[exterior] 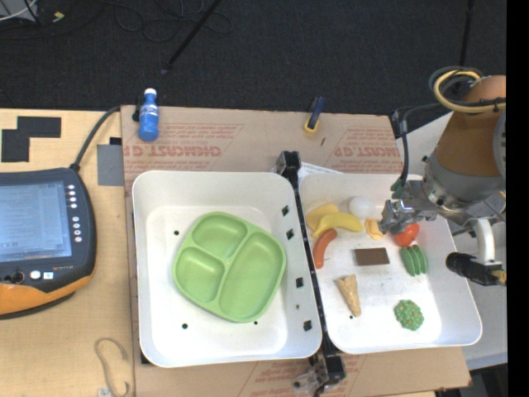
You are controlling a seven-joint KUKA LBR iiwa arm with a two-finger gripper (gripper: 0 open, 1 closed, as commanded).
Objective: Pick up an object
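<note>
You'll spot red print on the cardboard sheet [248, 143] under the two bins, sitting upside down from this camera. It shows up twice along the back edge, once behind each bin, but it's too blurry for you to actually read. The pendant screen [31, 219] on the left has lines of text, too small to make out.

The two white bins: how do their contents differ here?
The left bin holds one large green divided plate; the right bin holds many small toy foods, such as a banana and broccoli. The pincer hangs over the right bin. Both are shallow and white.
</note>
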